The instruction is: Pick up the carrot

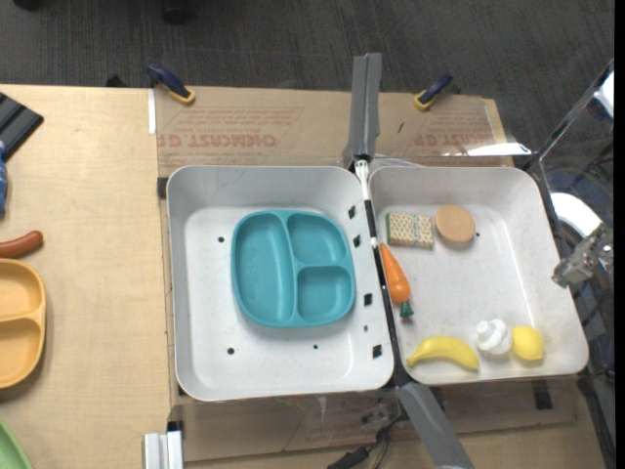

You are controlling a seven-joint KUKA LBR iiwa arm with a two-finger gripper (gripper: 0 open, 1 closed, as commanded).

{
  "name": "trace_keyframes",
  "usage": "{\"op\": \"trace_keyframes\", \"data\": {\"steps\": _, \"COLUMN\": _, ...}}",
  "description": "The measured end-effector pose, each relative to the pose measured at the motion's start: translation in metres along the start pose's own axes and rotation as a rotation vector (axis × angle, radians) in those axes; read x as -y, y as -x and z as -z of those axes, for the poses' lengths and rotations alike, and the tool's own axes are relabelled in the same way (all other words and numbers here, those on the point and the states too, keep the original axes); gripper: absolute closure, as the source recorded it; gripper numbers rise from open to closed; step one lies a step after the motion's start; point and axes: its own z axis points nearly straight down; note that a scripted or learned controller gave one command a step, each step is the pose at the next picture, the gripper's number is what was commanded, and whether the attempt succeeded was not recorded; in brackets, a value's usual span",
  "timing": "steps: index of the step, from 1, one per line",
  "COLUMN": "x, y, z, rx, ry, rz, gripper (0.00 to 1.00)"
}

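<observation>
**Waiting at the rim while the carrot lies untouched**

Starting from the left, a yellow tray point(20, 325) and a sausage-like piece point(21, 243) sit on the table point(88, 164), well apart from the work area. Next comes the left bin point(195, 360), which carries a teal divided plate point(293, 267), probably staged as a drop-off spot.

Just past the divider, in the right bin point(527, 203), the carrot point(395, 274) lies along the left wall, pointed tip toward the far side and green top toward the near side. Beside it are a cracker point(409, 230) and a round biscuit point(455, 224); a banana point(444, 353), a white piece point(494, 336) and a lemon point(527, 344) line the near edge. Lying so close to the wall, the carrot likely calls for a grasp aligned along the divider.

Farthest right, the end effector point(583, 262) hangs over the bin's right rim, well apart from the carrot; whether its opening is wide or narrow, I cannot tell. Nothing is gripped.
</observation>
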Motion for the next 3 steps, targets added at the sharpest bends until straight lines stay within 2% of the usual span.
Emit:
{"op": "trace_keyframes", "data": {"steps": 1, "x": -0.017, "y": -0.016, "z": -0.053, "rx": -0.002, "ry": 0.0, "rz": 0.117, "gripper": 1.0}}
{"op": "trace_keyframes", "data": {"steps": 2, "x": -0.003, "y": -0.003, "z": 0.018, "rx": 0.001, "ry": 0.0, "rz": 0.13, "gripper": 1.0}}
{"op": "trace_keyframes", "data": {"steps": 3, "x": -0.024, "y": -0.021, "z": -0.038, "rx": -0.002, "ry": 0.001, "rz": 0.285, "gripper": 1.0}}
